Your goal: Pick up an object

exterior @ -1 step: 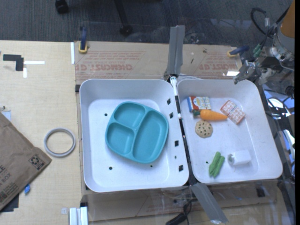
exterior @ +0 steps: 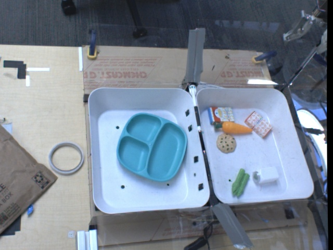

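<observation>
Two bins face you: the left bin (exterior: 99,139) holds a teal divided plate (exterior: 152,146), the right bin (exterior: 296,155) a toy carrot (exterior: 237,128), cookie (exterior: 226,144), green pea pod (exterior: 240,182) and small white block (exterior: 267,176). You cannot tell the gripper's state.

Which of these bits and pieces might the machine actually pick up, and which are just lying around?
Likely for picking, in the right bin:
carrot
cookie
green pea pod
white block
two small packets

Possibly also: teal divided plate, left bin.

Just lying about:
tape roll
cardboard box
</observation>
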Available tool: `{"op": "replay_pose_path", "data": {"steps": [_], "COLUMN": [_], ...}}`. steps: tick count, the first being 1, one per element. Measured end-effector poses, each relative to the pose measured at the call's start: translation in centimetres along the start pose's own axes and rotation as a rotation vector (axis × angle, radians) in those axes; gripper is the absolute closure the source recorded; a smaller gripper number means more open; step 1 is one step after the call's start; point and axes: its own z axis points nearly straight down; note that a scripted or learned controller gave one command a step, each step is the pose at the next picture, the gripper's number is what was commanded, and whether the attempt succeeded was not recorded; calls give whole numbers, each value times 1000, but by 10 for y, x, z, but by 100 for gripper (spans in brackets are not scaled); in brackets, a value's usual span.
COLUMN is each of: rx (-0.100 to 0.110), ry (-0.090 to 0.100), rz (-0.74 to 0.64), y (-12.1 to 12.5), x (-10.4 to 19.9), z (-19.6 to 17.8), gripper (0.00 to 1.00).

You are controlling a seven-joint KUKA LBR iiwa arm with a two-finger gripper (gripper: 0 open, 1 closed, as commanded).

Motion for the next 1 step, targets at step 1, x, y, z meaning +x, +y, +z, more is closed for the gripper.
{"op": "replay_pose_path", "data": {"steps": [1], "rx": [1], "ry": [1], "rz": [-95], "y": [-1], "x": [4], "z": [176], "gripper": [0]}}
